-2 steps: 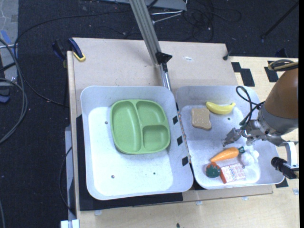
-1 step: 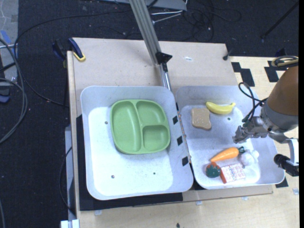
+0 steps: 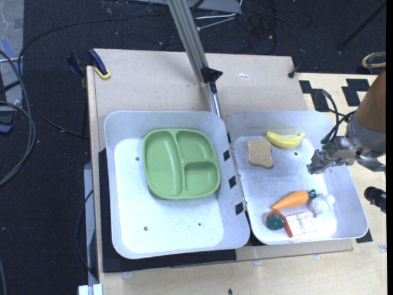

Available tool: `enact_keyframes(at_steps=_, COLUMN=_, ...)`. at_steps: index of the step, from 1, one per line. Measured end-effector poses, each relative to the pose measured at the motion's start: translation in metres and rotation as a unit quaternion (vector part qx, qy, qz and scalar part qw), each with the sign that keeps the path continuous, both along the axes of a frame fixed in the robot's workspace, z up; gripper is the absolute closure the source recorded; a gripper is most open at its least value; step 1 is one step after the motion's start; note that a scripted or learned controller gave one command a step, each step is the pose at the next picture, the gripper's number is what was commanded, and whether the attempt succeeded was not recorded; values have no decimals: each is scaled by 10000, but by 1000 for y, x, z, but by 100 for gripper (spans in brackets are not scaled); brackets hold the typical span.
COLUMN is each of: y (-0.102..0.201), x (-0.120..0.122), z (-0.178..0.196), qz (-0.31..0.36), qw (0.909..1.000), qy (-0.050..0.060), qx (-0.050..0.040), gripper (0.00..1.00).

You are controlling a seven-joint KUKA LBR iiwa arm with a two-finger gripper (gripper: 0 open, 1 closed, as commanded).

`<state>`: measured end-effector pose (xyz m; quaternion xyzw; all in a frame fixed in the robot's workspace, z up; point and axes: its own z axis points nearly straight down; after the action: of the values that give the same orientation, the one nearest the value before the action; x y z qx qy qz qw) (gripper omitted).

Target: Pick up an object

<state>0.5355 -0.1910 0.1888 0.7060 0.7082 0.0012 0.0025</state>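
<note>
The right bin (image 3: 279,180) holds a yellow banana (image 3: 285,139) at the back, a slice of toast (image 3: 260,153) beside it, an orange carrot (image 3: 292,199) toward the front, a red and green item (image 3: 275,220) and a red-and-white carton (image 3: 302,224) at the front. My gripper (image 3: 319,164) hangs over the right edge of this bin, to the right of the banana and above the carrot. Nothing shows between it and the bin floor.
The left bin (image 3: 126,223) carries a green divided plate (image 3: 182,163). A grey metal pole (image 3: 190,32) slants down to the seam between the bins. The wooden bench (image 3: 153,82) lies bare behind them. Cables cross the dark floor.
</note>
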Motion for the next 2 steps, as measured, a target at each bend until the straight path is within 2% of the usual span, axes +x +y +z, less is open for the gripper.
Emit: enact_keyframes(at_steps=2, y=2, x=-1, z=81, qz=-1, qw=10000, qy=-1, qx=-2, gripper=100)
